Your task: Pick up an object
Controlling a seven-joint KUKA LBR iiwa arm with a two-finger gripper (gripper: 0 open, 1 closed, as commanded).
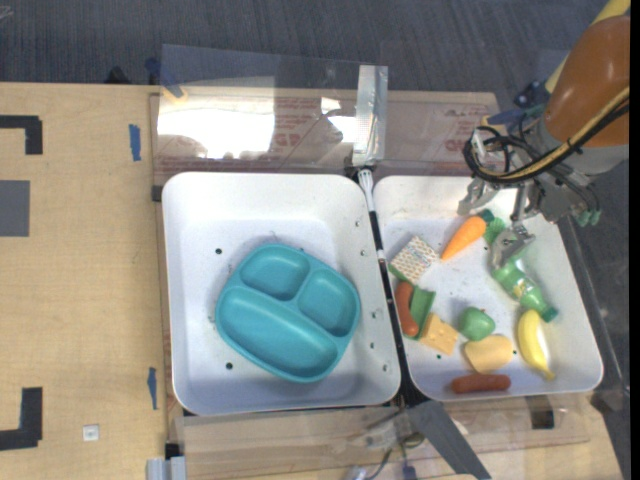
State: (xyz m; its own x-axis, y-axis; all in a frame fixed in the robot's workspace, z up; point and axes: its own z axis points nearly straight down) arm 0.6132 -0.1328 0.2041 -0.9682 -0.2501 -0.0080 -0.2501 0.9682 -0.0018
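Down at the near rim of the right bin point(590, 368) lies a small red-brown toy sausage point(480, 384). Just behind the sausage sit a tan toy bread roll point(488, 352), a yellow banana point(533, 342) to its right, a round green pepper point(477, 321) and a yellow cheese wedge point(440, 335). Left of the cheese are a red chili and a green piece, touching. Farther back lie a checked cracker point(414, 259) and an orange carrot point(463, 237), pointed end toward the cracker. All of it looks like smooth plastic.

Red print runs along the clear sheet point(280, 118) behind the bins, too blurry to read.

Reaching in from behind the carrot's right side, the grey arm with its orange band point(590, 73) bends down, black cables looping at the wrist. Its tool point(513, 240) hangs over a green toy point(520, 278) right of the carrot; I cannot tell if it is released or clenched.

Left of the cracker, the other bin point(190, 208) holds a teal plate point(288, 312) with three sections, rounded and shiny. Both bins rest on a tan worktop point(70, 268).
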